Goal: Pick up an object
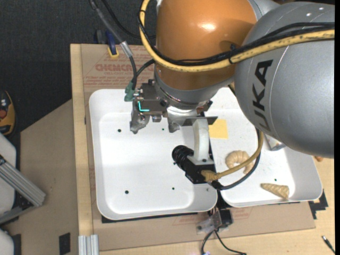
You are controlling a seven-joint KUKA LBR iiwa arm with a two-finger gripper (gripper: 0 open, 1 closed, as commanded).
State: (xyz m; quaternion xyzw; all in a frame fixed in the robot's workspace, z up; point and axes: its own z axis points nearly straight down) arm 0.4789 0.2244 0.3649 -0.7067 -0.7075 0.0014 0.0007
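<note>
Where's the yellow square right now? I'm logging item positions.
The yellow square lies in the right bin, near its upper left corner, just right of the arm's wrist and above the tan croissant-shaped piece.

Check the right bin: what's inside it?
Right bin holds a yellow square, a tan croissant-shaped piece and a tan cone. The arm covers its upper part.

Bench (79, 142): brown board top. Two shallow white bins directly on it, side by side: left bin (111, 158) under fingers, right bin (303, 187) beyond them.
</note>
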